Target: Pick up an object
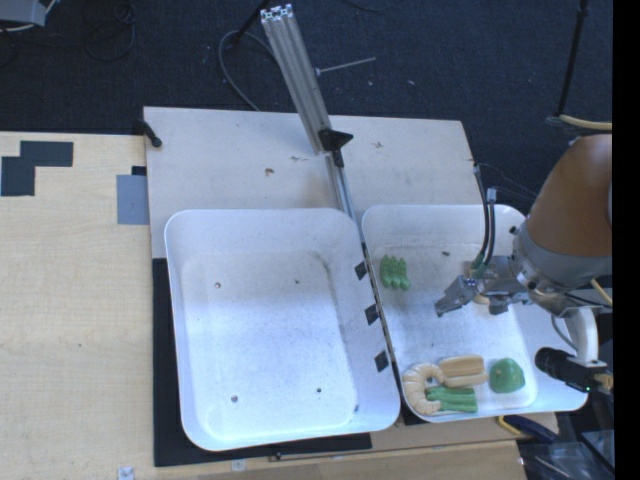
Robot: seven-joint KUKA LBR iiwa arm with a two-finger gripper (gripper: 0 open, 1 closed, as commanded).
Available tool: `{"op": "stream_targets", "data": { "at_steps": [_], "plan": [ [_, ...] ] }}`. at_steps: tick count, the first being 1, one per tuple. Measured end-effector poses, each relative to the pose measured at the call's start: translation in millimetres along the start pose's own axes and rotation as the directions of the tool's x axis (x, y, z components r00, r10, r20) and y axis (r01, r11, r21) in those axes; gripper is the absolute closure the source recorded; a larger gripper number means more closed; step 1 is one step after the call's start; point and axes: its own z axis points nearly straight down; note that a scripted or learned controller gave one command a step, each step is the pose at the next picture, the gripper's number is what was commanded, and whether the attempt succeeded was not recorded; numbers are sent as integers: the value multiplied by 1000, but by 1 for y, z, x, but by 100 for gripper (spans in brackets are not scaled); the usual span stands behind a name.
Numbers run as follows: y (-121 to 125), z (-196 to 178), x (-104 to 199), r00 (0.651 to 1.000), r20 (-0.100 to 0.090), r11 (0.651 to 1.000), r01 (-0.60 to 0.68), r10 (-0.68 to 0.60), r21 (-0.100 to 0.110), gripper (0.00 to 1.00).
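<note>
The right bin (pixel 440 218) holds several small objects. A green ridged piece (pixel 395 272) lies near its left wall. At the bin's front lie a tan block (pixel 462 369), a round green lump (pixel 507 375), a green stick (pixel 455 400) and a cream ring (pixel 422 380), all close together. My gripper (pixel 470 303) hangs over the middle of the right bin, to the right of the green ridged piece and behind the front cluster. It is open, with nothing between its fingers.
The left bin (pixel 200 238) sits beside the right one, sharing a divider with black clips (pixel 368 313). A slanted metal rail (pixel 305 88) rises behind the bins. The grey and orange arm (pixel 575 218) fills the right side.
</note>
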Motion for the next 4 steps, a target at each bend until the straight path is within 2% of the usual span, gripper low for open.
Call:
{"op": "stream_targets", "data": {
  "at_steps": [4],
  "plan": [
    [0,0,0,1000,0,1000,0,0,0,0]
  ]
}}
